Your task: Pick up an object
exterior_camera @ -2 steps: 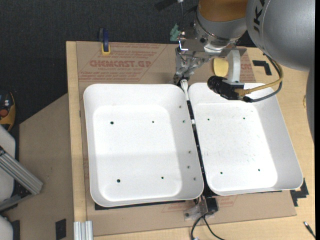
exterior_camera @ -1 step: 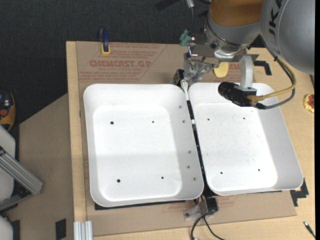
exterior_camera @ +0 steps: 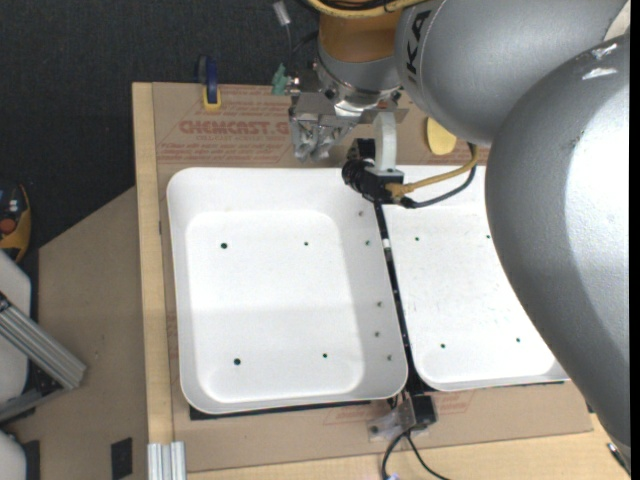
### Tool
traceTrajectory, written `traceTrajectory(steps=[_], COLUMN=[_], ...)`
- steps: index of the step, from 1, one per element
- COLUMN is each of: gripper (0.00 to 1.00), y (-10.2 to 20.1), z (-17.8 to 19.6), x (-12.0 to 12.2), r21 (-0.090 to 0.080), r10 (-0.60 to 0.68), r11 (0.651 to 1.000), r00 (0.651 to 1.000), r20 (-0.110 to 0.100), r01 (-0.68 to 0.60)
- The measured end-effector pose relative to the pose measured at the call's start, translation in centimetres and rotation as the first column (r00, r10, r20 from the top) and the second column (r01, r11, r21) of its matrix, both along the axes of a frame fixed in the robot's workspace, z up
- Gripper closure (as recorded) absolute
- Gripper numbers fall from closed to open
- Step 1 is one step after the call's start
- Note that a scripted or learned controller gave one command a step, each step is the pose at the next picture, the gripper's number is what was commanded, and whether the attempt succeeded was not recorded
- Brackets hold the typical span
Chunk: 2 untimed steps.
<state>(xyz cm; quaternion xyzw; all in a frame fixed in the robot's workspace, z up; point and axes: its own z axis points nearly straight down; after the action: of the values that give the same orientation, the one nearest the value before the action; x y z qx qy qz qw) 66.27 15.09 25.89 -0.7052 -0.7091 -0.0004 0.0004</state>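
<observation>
My gripper point(exterior_camera: 313, 138) hangs below the orange wrist band, over the brown board just past the far rim of the left bin point(exterior_camera: 190, 268). Nothing shows between it and the board, and its tip is too small and cluttered to read. A pale yellow object point(exterior_camera: 438, 135) peeks out from behind the arm near the far edge of the right bin point(exterior_camera: 470, 328); most of it is hidden, so I cannot tell whether it lies inside that bin. The arm's grey body covers the right bin's right side.
A blue and yellow clamp point(exterior_camera: 209, 81) grips the board's far edge at the left. A black cable with a connector point(exterior_camera: 375, 181) hangs from the wrist over the seam between the bins. Aluminium framing point(exterior_camera: 40, 353) stands at the lower left.
</observation>
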Motion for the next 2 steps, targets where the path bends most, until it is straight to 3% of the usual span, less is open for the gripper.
traceTrajectory(steps=[1, 2], gripper=[1.00, 1.00], y=[-4.2, 8.0], z=[6.2, 1.5], x=[0.4, 0.3], r21=[-0.001, 0.001], r10=[-0.008, 0.003], r11=[1.000, 1.000], r00=[1.000, 1.000], r20=[0.006, 0.000], r01=[0.008, -0.003])
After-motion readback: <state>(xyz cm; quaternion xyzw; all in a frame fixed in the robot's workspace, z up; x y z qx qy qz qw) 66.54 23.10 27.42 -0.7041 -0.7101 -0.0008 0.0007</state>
